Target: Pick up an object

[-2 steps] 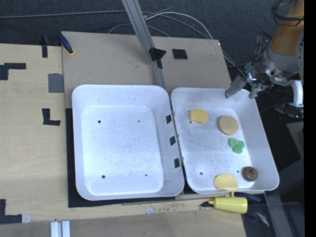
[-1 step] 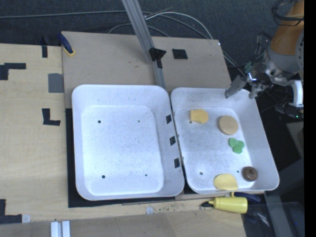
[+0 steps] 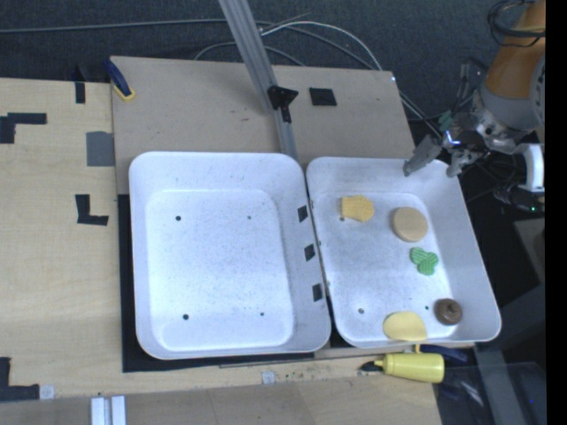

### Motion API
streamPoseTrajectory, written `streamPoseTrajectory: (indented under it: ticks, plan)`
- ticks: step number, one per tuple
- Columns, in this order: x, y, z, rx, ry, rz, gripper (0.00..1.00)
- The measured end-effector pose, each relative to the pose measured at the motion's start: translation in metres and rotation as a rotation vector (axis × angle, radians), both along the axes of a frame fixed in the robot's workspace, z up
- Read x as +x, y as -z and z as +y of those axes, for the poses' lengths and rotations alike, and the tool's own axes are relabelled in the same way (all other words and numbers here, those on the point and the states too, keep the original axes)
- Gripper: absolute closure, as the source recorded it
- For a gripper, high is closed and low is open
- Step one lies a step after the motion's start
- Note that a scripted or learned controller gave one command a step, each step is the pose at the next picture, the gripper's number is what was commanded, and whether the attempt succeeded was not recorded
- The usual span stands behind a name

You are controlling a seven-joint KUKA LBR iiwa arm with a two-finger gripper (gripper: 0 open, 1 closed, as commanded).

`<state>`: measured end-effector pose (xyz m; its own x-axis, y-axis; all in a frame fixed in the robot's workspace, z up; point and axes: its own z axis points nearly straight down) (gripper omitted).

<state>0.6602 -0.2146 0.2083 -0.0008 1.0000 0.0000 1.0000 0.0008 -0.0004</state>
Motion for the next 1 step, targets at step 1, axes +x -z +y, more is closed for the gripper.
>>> streamPoseTrajectory:
  ticks: [1]
  plan:
    - [0.0,0.0,0.0,0.0,0.0,0.0,0.0]
